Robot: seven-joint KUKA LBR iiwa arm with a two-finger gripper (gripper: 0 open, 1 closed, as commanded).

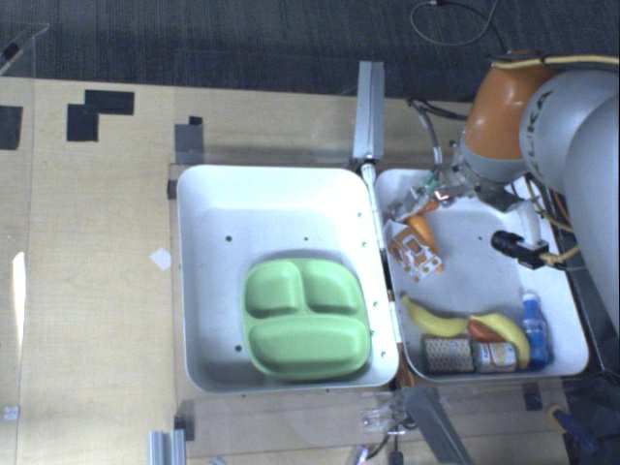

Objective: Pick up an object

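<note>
- Objects for picking are lying in the right bin (572,352): a carrot-like orange piece (420,229), an orange-and-white packet (414,252), two bananas (433,320), a red-topped can (494,354), a grey-speckled item (447,355) and a blue bottle (534,332).
- Most of them are crowding the bin's near edge: the bananas, can, speckled item and bottle are sitting in a row touching or just beside one another, hard against the near wall and the right corner.
- The packet and the orange piece are resting against the bin's left wall, just beside the divider between the two bins.
- The middle of the right bin's floor is lying bare, giving open room between the near row and the far corner.
- The left bin (203,260) is holding one green divided tray (306,318), with three compartments, sitting toward the near right; bare floor is showing along its far and left sides.
- The jaws (429,194) are hanging at the far left corner of the right bin, close to the far wall and just above the orange piece.
- How far the jaws are standing apart cannot be told; the parts there are too small and tangled, and nothing is showing clearly between them.
- The arm (552,114) is reaching in over the right bin's far right corner, above the pale desk (87,289).
</note>
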